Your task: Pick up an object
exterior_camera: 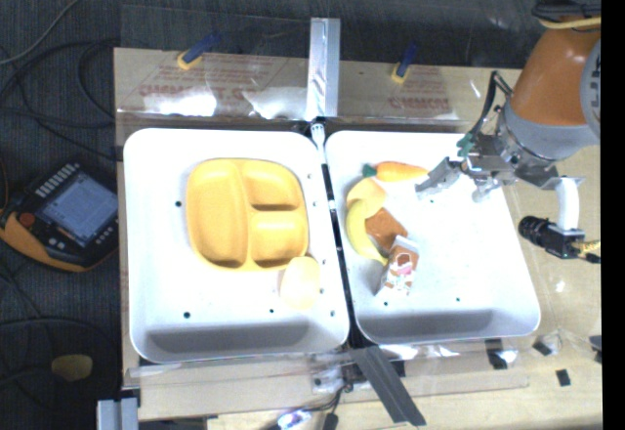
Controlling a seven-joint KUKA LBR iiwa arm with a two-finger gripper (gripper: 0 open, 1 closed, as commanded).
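In the right bin (488, 311) lie an orange carrot (398, 170), a yellow banana (357, 213), a brown block (384, 226) resting on the banana, and a small red-and-white carton (398, 270). My gripper (457, 186) hovers over the upper right part of this bin, to the right of the carrot. It is open, with nothing between its fingers. One finger (433, 183) points left toward the carrot, a short gap away from it.
The left bin (156, 321) holds a yellow divided tray (244, 213) and a pale round piece (300, 281) at the tray's lower right corner. A metal divider (323, 57) stands behind the bins. A handheld controller (61, 213) lies off the bench at left.
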